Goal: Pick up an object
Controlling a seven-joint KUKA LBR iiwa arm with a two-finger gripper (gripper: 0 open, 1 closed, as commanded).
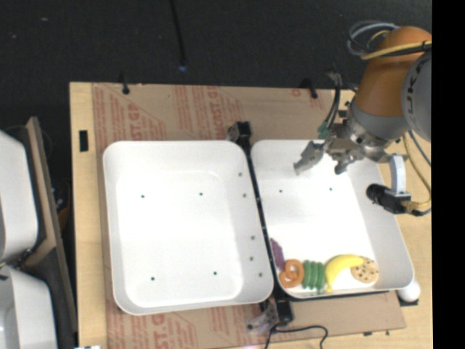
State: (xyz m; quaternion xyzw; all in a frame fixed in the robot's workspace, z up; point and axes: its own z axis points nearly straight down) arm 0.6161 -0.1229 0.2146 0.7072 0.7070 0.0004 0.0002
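My gripper [321, 163] hangs over the far part of the right bin [320, 217], its two fingers spread open with nothing between them. Along that bin's near edge lies a row of small objects: an orange ring-shaped pretzel [292, 273], a green ridged piece [314, 275], a yellow banana [343, 265] and a tan cookie with dark chips [365, 271]. A thin purple object [277, 252] lies by the bin's left wall, just above the pretzel. The gripper is well apart from all of them, toward the far side.
The left bin [182, 224] sits beside the right one, with a dark divider strip [254, 195] between them. A black clip [238, 131] stands at the far end of the divider. Cables and a black fitting [389, 197] hang at the right bin's right rim.
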